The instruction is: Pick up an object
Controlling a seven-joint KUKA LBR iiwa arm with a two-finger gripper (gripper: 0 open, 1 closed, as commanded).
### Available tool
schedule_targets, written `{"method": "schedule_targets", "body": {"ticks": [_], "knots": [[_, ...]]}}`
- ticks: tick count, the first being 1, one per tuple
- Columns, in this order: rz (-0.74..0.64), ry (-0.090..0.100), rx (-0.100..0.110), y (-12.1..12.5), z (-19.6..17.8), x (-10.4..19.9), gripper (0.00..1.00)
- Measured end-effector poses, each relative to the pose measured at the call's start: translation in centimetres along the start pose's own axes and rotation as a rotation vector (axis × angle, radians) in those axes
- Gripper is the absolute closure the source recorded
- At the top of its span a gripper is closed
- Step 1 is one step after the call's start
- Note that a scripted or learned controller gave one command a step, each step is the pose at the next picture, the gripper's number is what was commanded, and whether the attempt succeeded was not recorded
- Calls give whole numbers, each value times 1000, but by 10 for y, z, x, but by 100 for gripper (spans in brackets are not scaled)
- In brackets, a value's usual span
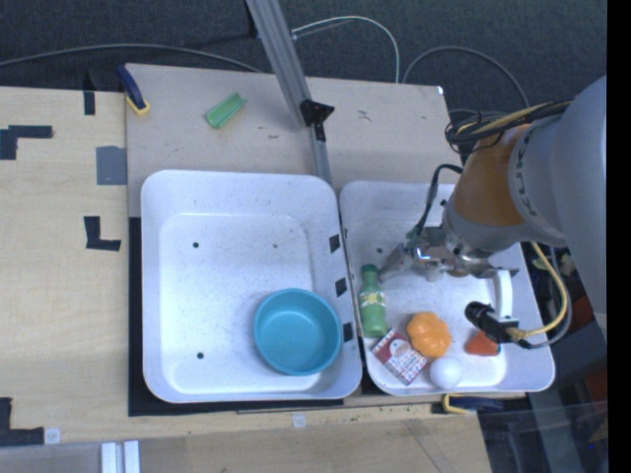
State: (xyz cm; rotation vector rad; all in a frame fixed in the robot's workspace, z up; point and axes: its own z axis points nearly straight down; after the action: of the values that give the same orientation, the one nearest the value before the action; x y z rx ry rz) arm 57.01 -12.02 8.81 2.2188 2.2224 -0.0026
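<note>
**Arm over the right bin, gripper above the bin floor near the bottle**

The grey arm (552, 175) enters from the right edge, its orange band (488, 190) sitting above the wrist. The gripper (399, 261) hangs over the right bin (380, 200), in the bin's middle region. Its metal parts point toward the left wall of that bin. How far the gripper is parted cannot be determined at this resolution, and no object is visible in its grasp.

Contents of the right bin:
- A green bottle (372, 304) lies along the left wall, cap end toward the gripper, just below and to the left of it.
- An orange round object (429, 333) rests near the front of the bin, right of the bottle.
- A red-and-white packet (398, 356) lies just beside the orange object, at the front left.
- A white ball (446, 371) sits against the front wall, touching or nearly touching the orange object.
- A small red object (481, 344) lies to the right, partly covered by a black fitting on the arm.

The left bin (177, 190) holds a blue bowl (297, 331), upright, in its front right corner.

On the bench behind the bins lie a green block (225, 110) and a blue-and-yellow clamp (132, 91). A grey pole (281, 47) rises at a slant from between the bins
</note>
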Motion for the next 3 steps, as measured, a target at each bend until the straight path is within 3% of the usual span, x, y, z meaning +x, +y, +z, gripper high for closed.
{"method": "schedule_targets", "body": {"ticks": [1,3], "knots": [[-1,2,1,0,-11,1,100],[1,1,-4,-1,-106,-8,100]]}}
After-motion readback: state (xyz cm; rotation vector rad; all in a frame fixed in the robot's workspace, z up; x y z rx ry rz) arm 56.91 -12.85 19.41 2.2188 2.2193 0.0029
